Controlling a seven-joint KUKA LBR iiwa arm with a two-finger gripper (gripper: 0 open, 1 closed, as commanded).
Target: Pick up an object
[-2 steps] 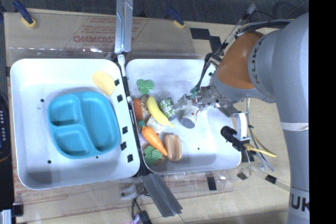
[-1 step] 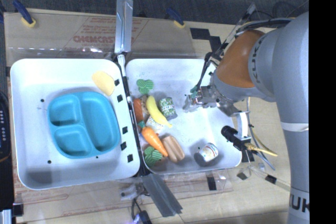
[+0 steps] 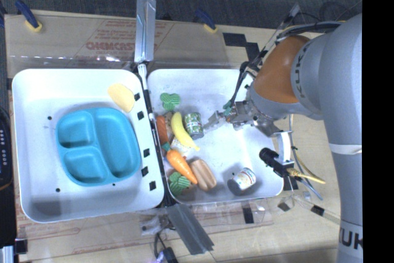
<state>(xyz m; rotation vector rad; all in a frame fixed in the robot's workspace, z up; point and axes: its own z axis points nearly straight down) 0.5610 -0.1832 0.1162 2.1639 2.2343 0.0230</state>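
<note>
Camera view: the two-finger gripper (image 3: pixel 215 119) reaches into the right white bin (image 3: pixel 246 80), right beside the small green-labelled can (image 3: pixel 193 124) near the bin's left wall; whether it's clenched or released, I cannot tell. Yellow plastic banana (image 3: pixel 182 130) lies alongside.

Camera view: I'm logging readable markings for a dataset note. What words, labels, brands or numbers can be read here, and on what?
"KU": grey letters low on the arm, cut off by the frame's edge.
Red print on the cardboard behind the bins: too blurred to read surely.
Labels on the green can and the silver can: too small to read.
</note>
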